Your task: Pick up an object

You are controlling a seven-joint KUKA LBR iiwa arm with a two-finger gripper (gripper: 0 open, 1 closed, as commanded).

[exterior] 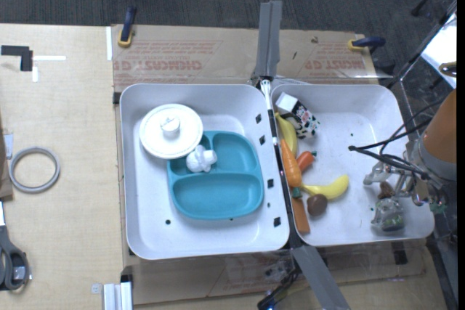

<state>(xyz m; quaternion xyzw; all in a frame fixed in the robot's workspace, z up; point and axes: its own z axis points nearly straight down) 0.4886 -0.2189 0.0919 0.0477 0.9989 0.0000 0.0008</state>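
The gripper (pixel 390 213) sits low at the four o'clock corner of the right bin (pixel 363 102), its metal fingers pointing down over a small greenish-grey object (pixel 390 218) on the bin floor. Whether the fingers are spread or closed on that object cannot be told from this slant. The arm's orange band (pixel 445 134) shows at three o'clock of the view, with black cables running from it toward the bin's middle.

The other pickable things crowd the nine o'clock side of the right bin, along the divider. A black-and-white toy cow (pixel 304 121) lies at the top, beside a small white block (pixel 285 103). Below it a yellow banana (pixel 288 133) rests against the wall, then an orange carrot (pixel 292 165) touching a small red piece (pixel 305 160). A second banana (pixel 328 188) lies toward the centre, with a dark brown round fruit (pixel 317 205) just at its six o'clock.

In the left bin (pixel 145 229) a teal divided tray (pixel 218 192) holds a white crumpled item (pixel 200 159), and a white round lid (pixel 171 131) overlaps the tray's ten o'clock corner. A grey tape ring (pixel 31 169) lies on the bench at nine o'clock.
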